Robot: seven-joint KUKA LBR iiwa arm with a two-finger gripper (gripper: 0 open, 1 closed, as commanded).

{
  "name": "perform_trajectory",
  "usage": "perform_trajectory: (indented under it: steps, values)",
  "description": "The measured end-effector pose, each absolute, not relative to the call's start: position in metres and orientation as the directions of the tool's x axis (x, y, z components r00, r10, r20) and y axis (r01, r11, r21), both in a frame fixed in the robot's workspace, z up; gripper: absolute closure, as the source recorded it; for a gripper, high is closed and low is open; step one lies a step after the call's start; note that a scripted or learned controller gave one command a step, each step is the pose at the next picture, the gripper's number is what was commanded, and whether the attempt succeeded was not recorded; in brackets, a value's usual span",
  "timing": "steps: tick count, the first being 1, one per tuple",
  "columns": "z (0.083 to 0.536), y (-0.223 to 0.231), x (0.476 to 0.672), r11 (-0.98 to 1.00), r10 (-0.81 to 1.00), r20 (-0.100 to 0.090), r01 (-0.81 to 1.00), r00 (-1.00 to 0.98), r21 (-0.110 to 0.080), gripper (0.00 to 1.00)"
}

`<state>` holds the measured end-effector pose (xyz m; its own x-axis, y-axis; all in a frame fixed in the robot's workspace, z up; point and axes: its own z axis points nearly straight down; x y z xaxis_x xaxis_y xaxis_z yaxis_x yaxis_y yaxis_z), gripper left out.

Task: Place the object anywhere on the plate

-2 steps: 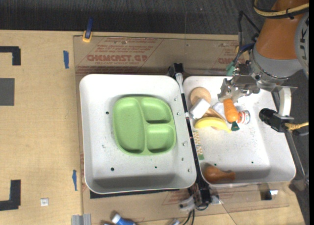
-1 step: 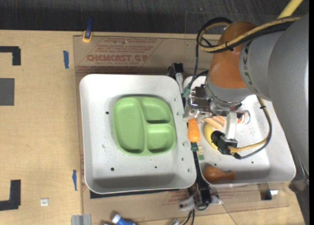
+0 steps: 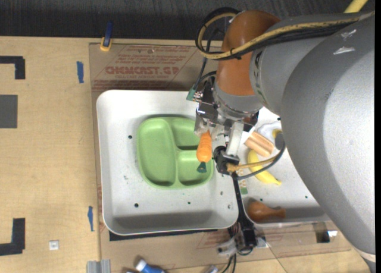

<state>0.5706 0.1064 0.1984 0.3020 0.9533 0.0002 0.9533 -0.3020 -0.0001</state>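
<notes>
A green divided plate (image 3: 158, 150) lies in the left white bin (image 3: 119, 194). An orange carrot with a green tip (image 3: 203, 150) hangs over the plate's right edge, between the plate's two small right compartments. My gripper (image 3: 207, 141) comes down from the orange-banded wrist (image 3: 241, 57) right at the carrot and is shut on its upper part. The carrot points downward in the view, its green end near the plate's lower right compartment.
The right bin (image 3: 292, 197) holds a yellow banana (image 3: 262, 173), a tan wafer-like block (image 3: 259, 143) and a brown object (image 3: 266, 210) near its front edge. The big grey arm covers most of the right bin. Cardboard and blue tape marks lie to the left.
</notes>
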Motion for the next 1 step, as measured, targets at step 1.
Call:
perform_trajectory:
  steps: [1]
  values:
    - [0.1985, 0.1048, 0.5706, -0.303, 0.953, -0.002, 0.953, 0.303, 0.000, 0.00]
